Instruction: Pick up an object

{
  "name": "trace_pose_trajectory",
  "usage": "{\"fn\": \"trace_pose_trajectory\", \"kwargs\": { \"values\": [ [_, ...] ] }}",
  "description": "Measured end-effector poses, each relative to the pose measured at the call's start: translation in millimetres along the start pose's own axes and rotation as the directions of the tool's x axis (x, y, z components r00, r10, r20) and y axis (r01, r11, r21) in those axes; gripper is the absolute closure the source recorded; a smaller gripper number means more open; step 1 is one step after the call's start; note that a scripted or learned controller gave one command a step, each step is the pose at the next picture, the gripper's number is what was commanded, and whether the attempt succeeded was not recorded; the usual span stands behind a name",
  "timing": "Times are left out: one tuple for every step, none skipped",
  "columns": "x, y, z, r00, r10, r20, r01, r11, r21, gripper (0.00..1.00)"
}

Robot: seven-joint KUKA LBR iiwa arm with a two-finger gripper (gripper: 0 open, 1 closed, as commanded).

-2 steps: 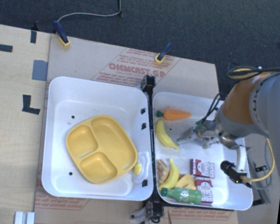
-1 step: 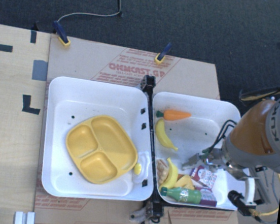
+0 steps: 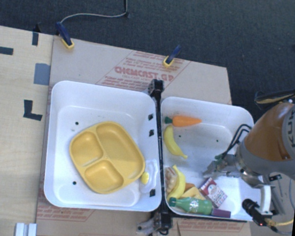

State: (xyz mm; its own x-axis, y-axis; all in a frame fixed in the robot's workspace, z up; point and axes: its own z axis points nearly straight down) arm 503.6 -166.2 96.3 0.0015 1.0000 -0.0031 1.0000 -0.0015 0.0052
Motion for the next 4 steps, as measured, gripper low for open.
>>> {"fn": "trace_pose_trajectory", "kwargs": {
  "values": [
    [0,0,0,1.000,0.000,0.000,0.000,1.000,0.000,0.00],
    [26,52,-29,1.000,-0.003,-0.003,0.003,1.000,0.006,0.00],
    [62,142,11,1.000,-0.001,0.004,0.001,1.000,0.000,0.00],
    [64,161,12,1.000,-0.002,0.006,0.002,1.000,0.022,0.00]
  ]
}}
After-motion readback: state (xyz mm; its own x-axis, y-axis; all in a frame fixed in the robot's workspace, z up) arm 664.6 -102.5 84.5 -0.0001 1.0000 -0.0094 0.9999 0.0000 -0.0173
